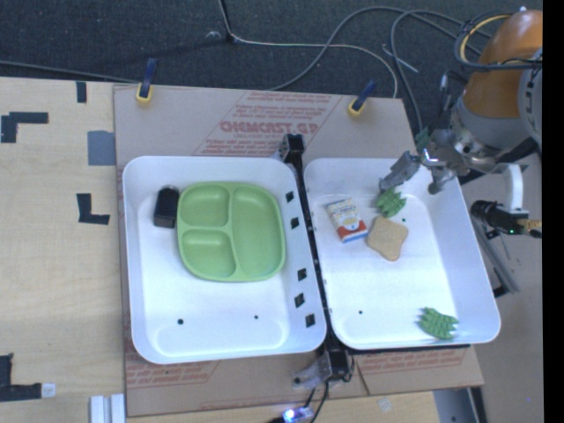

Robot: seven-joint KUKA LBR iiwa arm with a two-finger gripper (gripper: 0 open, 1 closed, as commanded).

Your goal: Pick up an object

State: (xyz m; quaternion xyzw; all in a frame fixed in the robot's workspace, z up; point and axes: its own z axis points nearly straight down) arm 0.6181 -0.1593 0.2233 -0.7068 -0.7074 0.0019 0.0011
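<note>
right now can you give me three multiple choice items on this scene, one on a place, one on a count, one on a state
1. Where does the green divided plate lie?
A. in the left bin
B. in the right bin
C. on the bare bench

2. How many green leafy pieces lie in the right bin?
A. none
B. two
C. five

3. How do the gripper jaws stand?
A. shut on the slice of toast
B. open, with nothing between them
C. shut on the small carton

Answers
1. A: the plate sits inside the left bin, beside a small black object.
2. B: one green piece lies near the gripper and another green piece lies at the bin's near corner.
3. B: the fingers are spread apart above the bin's far edge, while the toast and the carton lie on the bin floor.
</note>
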